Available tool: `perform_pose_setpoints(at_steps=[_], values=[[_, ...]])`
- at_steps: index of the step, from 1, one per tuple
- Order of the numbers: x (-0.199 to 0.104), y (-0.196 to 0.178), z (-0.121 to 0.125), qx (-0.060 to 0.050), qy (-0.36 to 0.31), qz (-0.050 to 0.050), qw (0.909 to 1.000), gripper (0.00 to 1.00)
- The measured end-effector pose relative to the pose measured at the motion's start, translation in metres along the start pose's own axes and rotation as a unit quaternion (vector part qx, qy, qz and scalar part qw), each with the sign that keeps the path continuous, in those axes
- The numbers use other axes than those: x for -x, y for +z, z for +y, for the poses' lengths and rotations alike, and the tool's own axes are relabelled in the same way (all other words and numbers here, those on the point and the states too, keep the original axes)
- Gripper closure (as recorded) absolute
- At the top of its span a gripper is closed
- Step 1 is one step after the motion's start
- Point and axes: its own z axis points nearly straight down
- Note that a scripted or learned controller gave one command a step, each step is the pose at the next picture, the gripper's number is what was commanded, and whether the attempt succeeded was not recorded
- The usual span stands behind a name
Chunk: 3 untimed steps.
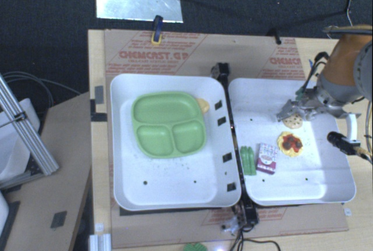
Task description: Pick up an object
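Note:
In the right bin point(326, 186) lie a round tan cookie point(293, 123), a yellow disc with red topping point(291, 144), a small purple and white box point(267, 158) and a green ridged piece point(248, 160). My gripper point(296, 112) reaches in from the right and hangs just above the cookie's far edge, close to it or touching it. The cookie lies on the bin floor, partly under the gripper. The grey arm with its orange band point(349, 63) rises at the right edge.
The left bin point(125, 186) holds a green divided plate point(169, 124) with a small yellow piece point(203, 105) at its far right corner. A black divider point(228, 139) runs between the bins. A black cable part point(344, 143) hangs over the right bin's right side.

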Motion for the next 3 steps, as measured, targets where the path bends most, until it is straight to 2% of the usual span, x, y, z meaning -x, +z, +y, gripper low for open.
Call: perform_pose_setpoints(at_steps=[1,2,3], values=[[0.001,-0.017,0.006,0.008,-0.002,-0.002,1.0,1.0],[0.001,-0.016,0.005,0.007,-0.002,-0.002,1.0,0.0],[0.0,0.001,-0.03,0.0,0.0,0.0,1.0,0.0]])
